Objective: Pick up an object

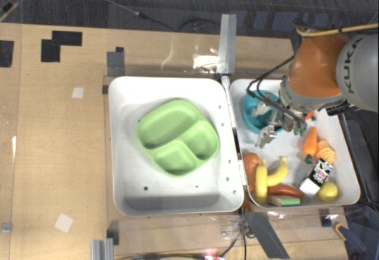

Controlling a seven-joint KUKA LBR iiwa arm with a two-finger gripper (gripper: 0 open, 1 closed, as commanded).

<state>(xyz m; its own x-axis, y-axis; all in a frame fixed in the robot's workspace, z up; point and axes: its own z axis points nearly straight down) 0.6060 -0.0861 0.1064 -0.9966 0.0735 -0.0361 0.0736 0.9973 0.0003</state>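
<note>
- Nearest me, the right bin's (350, 193) front edge held the clutter: a banana (277, 173), a red sausage-like piece (286, 191), a lemon (328, 192) and a small black-and-white carton (315, 177).
- At the carton's twelve o'clock lay a carrot (310, 141).
- Farther back, the gripper (273, 130) hung over bare bin floor, at the banana's twelve o'clock; I could not tell how its fingers stood, and I saw nothing held.
- A teal bowl (253, 112) sat at its ten o'clock, close by.
- At nine o'clock, the left bin (121, 193) held a green divided plate (177, 137).
- I judged this the approach step: next, choose a target, likely the banana, centre above it, descend.
</note>
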